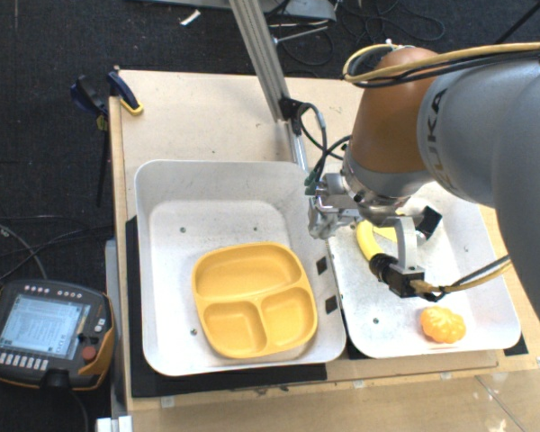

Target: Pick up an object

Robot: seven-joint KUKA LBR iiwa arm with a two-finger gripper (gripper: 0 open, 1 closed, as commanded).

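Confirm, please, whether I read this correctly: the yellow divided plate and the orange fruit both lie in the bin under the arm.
Not quite. The camera view shows the yellow divided plate in the other bin, on the view's left. The orange fruit does lie in the bin under the arm.

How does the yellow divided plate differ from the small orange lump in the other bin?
The divided plate lies in the view-left bin; the orange lump lies in the view-right bin. The plate is far larger than the lump. The plate is flat with three compartments; the lump is rounded and bumpy. The plate is pale yellow, the lump deeper orange. Both rest on a bin floor.
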